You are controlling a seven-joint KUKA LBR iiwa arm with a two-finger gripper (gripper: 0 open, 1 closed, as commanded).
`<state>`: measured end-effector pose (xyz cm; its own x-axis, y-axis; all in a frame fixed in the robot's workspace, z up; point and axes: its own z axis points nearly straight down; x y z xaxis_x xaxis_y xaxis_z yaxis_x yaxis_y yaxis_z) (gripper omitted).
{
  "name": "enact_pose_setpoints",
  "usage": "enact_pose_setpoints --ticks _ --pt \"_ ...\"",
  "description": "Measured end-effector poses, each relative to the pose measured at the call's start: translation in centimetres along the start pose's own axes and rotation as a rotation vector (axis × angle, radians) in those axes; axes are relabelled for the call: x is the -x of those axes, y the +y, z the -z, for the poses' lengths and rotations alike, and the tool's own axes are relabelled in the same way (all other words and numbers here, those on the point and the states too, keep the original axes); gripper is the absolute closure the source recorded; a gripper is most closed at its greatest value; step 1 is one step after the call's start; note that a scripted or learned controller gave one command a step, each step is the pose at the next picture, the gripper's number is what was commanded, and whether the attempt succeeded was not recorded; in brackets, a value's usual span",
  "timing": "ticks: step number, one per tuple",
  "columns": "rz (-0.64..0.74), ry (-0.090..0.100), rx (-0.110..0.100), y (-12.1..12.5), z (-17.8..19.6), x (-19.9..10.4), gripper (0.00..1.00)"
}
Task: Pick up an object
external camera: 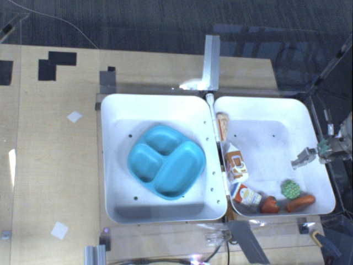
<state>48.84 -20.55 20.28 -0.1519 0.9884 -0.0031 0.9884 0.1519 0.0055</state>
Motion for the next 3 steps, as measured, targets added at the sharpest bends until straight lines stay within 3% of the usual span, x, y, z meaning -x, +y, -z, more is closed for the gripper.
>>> enact_pose_setpoints --ticks 1,2,3 --pt "-0.142 0.002 -0.002 -0.1 -10.9 0.0 0.0" --pt "0.058 0.001 -0.001 0.0 -7.3 0.0 0.0" --pt "-0.015 0.001 -0.001 1.2 -5.6 0.2 0.0"
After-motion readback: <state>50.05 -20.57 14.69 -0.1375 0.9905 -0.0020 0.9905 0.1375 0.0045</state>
